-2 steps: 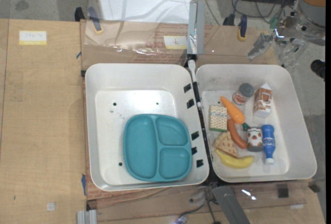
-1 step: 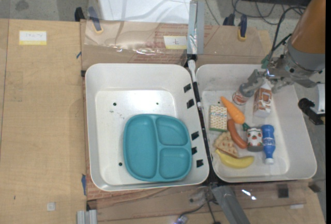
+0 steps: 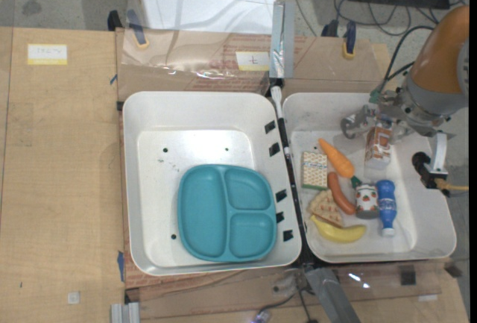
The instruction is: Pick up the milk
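Note:
The milk [image 3: 378,146] is a small white and brown carton in the right bin [image 3: 432,239], near its back. It seems to stand upright, with its top right under my gripper [image 3: 381,122]. The gripper comes in from the right on the grey arm with the orange band [image 3: 447,38]. The gripper's body hides the carton's top, so a grip on it cannot be made out.
Left of and in front of the milk lie a carrot [image 3: 337,157], a cracker [image 3: 314,169], a sausage [image 3: 342,193], a bread slice [image 3: 325,206], a banana [image 3: 339,230], a small can [image 3: 366,200] and a blue bottle [image 3: 385,207]. A teal divided plate [image 3: 226,212] lies in the left bin [image 3: 149,165].

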Controlling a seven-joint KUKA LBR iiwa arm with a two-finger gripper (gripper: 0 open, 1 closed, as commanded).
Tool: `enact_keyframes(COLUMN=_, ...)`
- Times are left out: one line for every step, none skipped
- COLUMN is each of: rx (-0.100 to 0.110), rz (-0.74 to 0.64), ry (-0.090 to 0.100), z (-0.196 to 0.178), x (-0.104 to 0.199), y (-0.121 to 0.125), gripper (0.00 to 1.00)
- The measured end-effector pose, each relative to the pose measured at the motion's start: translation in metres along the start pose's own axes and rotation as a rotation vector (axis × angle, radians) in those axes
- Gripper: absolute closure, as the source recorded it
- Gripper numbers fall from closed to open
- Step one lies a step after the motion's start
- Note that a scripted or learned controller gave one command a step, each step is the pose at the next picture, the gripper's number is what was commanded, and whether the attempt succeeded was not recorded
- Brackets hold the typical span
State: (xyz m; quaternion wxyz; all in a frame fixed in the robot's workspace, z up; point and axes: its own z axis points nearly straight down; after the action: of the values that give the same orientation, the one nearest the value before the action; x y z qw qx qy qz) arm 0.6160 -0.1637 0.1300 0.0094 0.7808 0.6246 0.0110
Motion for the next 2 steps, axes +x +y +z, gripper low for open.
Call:
enact_keyframes(rx=0.032, rz=-0.024, ry=-0.008, z=0.037, x=-0.024, y=0.012, gripper=0.00)
enact_keyframes(rx=0.025, rz=-0.022, ry=-0.009, z=0.025, x=-0.025, y=0.014, gripper=1.00)
